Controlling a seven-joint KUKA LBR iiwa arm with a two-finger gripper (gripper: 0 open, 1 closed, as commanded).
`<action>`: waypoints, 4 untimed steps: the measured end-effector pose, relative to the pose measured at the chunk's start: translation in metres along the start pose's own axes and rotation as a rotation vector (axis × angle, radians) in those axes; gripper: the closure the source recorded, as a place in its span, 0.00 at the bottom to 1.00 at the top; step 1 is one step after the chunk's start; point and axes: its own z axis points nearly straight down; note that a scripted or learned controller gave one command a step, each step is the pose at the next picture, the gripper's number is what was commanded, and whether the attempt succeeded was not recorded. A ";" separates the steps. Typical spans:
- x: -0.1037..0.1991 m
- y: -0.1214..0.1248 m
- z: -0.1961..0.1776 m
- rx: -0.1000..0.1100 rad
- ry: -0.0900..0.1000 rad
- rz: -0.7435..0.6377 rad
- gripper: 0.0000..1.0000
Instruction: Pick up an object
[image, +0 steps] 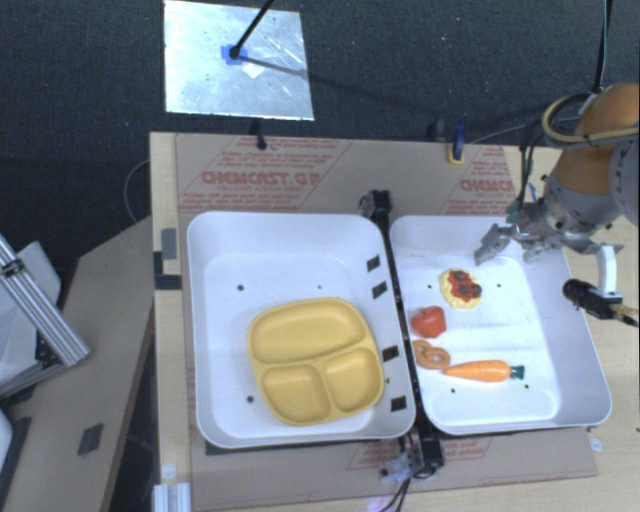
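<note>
The hand (510, 240), fingers spread and holding nothing, is poised beyond the pizza slice (461, 288); tomato (429, 321), pretzel (431, 354) and carrot (481, 371) are ranged nearer.

Grey arm (590, 165) reaching in from right, gripper (510, 243) spread wide, holding nothing

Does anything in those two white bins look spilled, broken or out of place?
Nothing stands out. The yellow divided tray sits flat in the left bin. In the right bin, the carrot, pretzel, red piece and small pizza-like piece lie apart, all intact.
</note>
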 end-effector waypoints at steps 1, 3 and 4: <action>0.000 0.002 0.049 -0.008 -0.002 0.000 0.00; 0.000 0.004 -0.008 -0.008 -0.002 -0.002 1.00; -0.003 0.008 -0.074 -0.011 -0.003 -0.003 1.00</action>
